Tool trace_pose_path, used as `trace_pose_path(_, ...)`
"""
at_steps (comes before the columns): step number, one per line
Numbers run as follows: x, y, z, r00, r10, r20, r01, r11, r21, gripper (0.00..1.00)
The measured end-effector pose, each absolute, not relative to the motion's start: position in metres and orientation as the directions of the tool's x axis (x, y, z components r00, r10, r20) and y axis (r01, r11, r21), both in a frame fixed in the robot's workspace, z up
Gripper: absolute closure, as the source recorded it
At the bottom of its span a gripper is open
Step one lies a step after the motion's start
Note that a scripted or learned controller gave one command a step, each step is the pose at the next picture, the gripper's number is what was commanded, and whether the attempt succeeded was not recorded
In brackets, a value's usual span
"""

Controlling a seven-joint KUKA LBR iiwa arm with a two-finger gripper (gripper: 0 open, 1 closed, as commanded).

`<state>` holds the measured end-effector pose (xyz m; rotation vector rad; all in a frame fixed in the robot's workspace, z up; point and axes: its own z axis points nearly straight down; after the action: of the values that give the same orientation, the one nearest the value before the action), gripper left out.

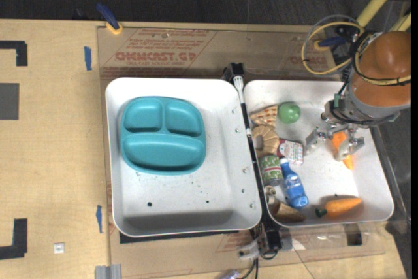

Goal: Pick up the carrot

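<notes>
My end effector (336, 138) hangs low over the upper right part of the right-hand shallow white plastic bin (382, 166), reaching in from the right side of the desk (52, 140). A small orange piece sits just at it, but from this slanted view I cannot tell whether I am clenched, released, or grasping anything, so I claim no hold. The task's thing, the long orange carrot with a green stem end (339, 206), lies flat near the bottom edge of the same bin, its stem pointing left, well below where I am and apart from me. It rests in a fairly bare stretch of bin floor, which I judge makes it reachable from above. To its left stands clutter along the bin's left wall: a blue plastic bottle (294, 187), a green-labelled can (270, 168) and a round green ball (289, 113) further up. The left-hand white bin (130, 206) carries a teal plastic plate with three compartments (163, 134), away from the work. The pick looks not yet done; I would need to travel down the bin toward the carrot.
</notes>
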<state>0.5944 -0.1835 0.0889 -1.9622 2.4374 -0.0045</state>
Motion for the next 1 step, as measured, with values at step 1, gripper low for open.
trace_pose_path(1,0.5666,-0.2045,0.0904,-0.262,-0.965,-0.030,-0.965,0.262,-0.011,0.00)
